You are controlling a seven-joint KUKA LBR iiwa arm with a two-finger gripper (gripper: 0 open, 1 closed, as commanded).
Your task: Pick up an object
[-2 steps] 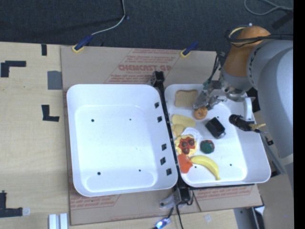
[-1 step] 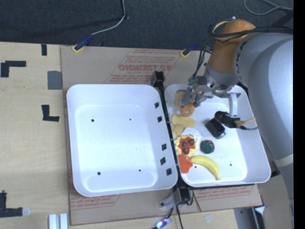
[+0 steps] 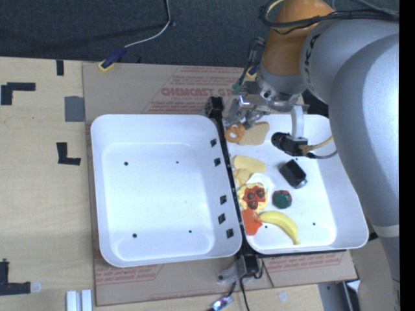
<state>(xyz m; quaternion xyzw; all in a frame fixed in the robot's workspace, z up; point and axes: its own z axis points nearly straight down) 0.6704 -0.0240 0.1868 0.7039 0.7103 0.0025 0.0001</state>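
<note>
At twelve o'clock in the right bin point(image 3: 337, 235), the pretzel point(image 3: 234, 133) and toast slice point(image 3: 257, 133) are lying just under my gripper point(image 3: 241, 112). I'm judging the grasp step is underway; I cannot tell its grip state, so next I'm needing a clean lift.

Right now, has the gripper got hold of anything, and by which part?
Cannot be told. The gripper is low over the far corner of the right bin, right by the pretzel and the toast slice, but no object shows between its fingers.
</note>
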